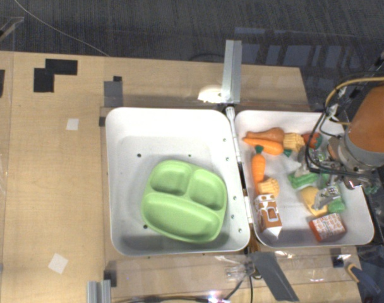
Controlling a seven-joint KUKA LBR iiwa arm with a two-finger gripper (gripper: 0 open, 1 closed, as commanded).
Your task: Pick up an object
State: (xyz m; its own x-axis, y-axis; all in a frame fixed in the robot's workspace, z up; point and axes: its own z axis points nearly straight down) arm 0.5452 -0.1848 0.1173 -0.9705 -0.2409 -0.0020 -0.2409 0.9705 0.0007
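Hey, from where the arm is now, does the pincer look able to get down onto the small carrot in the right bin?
Probably yes: the small carrot lies uncovered, apart from the pincer, with open space above it.

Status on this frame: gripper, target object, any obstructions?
Gripper low in right bin, over the green and yellow toys; grip state unclear. Nothing visibly held. Clutter close around: carrot, carton, red box.

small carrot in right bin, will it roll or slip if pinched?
The small carrot looks smooth and tapered, likely hard plastic, so it may squirt out of a tip pinch. Its round body could roll when nudged, though the right bin wall and the neighbouring milk carton would probably stop it.
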